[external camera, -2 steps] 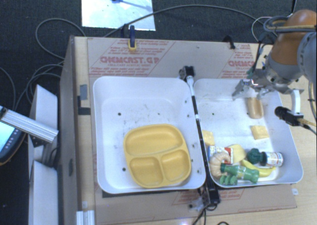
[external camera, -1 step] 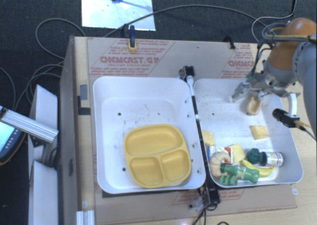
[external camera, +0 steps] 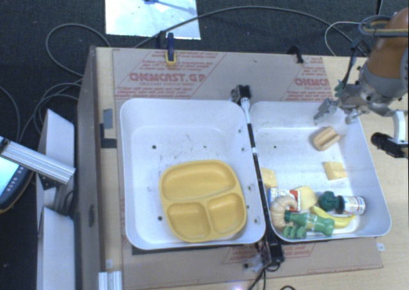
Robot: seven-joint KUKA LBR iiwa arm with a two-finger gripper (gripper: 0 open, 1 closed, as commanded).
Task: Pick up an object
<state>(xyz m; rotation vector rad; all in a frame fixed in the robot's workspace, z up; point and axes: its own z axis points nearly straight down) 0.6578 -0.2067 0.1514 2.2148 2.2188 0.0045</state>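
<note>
Camera view shows you the gripper (external camera: 339, 110) above the far edge of the right bin (external camera: 378, 215), its fingers spread apart and holding nothing. You can see a tan block (external camera: 324, 137) lying just below it, not touching. Your left bin (external camera: 137, 122) holds a yellow tray (external camera: 203, 200)

Smooth plastic yellow tray (external camera: 203, 209); glossy white bins (external camera: 142, 129).

Open floor is left across the right bin's (external camera: 377, 174) far half; its near end is crowded by clustered toys (external camera: 307, 209).
</note>
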